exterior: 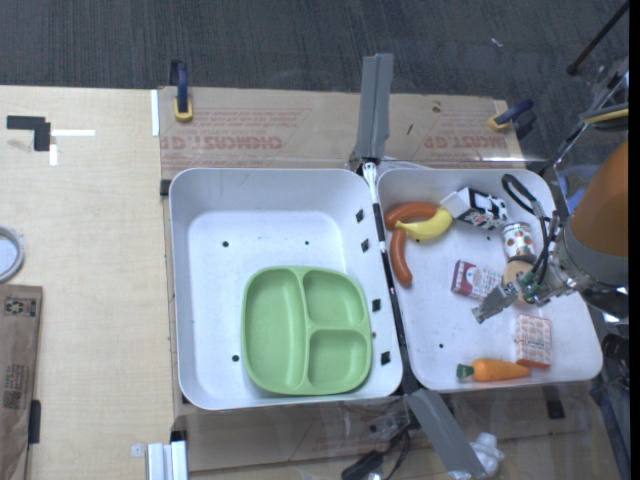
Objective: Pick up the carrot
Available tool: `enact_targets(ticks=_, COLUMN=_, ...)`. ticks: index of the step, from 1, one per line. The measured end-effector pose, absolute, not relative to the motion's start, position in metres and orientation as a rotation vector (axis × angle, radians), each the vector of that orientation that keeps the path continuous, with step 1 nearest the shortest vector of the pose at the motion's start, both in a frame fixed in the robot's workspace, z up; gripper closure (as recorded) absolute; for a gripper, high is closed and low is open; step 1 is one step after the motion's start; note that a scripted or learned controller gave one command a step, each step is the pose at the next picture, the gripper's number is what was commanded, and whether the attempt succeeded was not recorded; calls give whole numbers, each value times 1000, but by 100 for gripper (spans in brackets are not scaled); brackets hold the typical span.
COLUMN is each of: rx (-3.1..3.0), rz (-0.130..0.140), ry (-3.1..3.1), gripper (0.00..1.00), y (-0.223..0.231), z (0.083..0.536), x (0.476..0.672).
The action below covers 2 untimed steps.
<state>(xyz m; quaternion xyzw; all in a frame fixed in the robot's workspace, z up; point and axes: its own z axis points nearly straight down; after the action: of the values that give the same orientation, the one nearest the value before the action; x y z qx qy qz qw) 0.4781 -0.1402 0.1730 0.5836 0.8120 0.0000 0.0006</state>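
The carrot [497, 370], orange with a small green top, lies flat near the front edge of the right bin [440, 353], its green end pointing left. My gripper [497, 304] hangs over the middle right of that bin, up and slightly behind the carrot and apart from it. It reaches in from the right on the grey arm with the orange band [607, 208]. Nothing shows in its grasp.
The right bin also holds a red sausage [401, 258], a banana [426, 227], a red packet [470, 278], a black-and-white box [480, 205], a small can [517, 239] and a pink wafer packet [533, 339] beside the carrot. A green divided plate [306, 330] lies in the left bin [200, 268].
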Motion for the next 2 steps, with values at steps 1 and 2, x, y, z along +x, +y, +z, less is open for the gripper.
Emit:
enact_targets(ticks=1, rx=1773, rz=-2, ry=2596, gripper=0, y=-99, z=154, x=478)
enact_targets(ticks=2, rx=1378, rz=0, ry=2821, gripper=0, y=-105, z=196, x=479)
